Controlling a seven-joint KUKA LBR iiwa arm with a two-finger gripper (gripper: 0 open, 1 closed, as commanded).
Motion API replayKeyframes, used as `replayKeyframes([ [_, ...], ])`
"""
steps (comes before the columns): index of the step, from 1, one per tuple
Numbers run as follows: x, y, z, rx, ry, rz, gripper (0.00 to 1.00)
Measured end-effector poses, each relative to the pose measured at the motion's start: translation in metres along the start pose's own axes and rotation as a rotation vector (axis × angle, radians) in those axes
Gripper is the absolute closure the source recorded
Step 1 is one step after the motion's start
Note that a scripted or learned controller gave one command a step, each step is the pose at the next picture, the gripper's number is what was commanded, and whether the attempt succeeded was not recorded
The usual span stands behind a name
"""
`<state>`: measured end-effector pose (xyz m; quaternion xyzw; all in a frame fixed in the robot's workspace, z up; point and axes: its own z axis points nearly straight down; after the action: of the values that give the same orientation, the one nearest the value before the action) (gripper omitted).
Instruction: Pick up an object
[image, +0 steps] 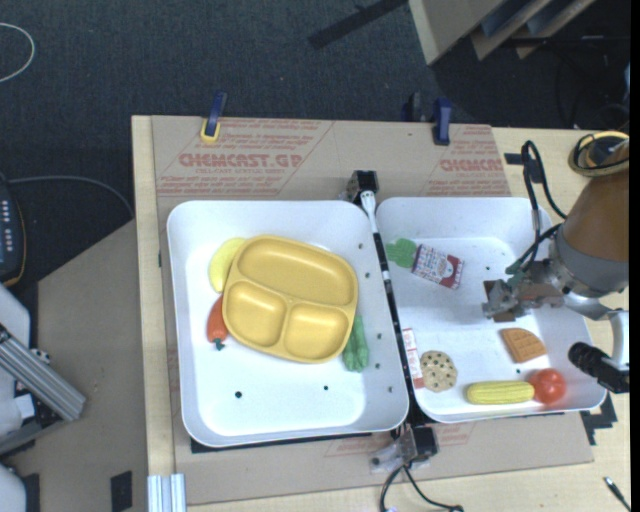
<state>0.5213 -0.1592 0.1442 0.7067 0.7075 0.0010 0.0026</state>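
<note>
glossy yellow sectioned tray (288, 298) fills my left bin (190, 330); my pincer (503, 300) hovers above the ridged toast slice (522, 344), jaw state unclear.

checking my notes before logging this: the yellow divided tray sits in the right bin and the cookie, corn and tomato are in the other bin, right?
Not quite. The camera view shows the yellow divided tray in the left bin, not the right one. The cookie, corn and tomato are indeed in the other bin, the right bin.
</note>
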Motion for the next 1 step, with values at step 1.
replayKeyframes([
  [1,0.0005,-0.0058,-0.0607,-0.001,0.000,0.000,1.00],
])
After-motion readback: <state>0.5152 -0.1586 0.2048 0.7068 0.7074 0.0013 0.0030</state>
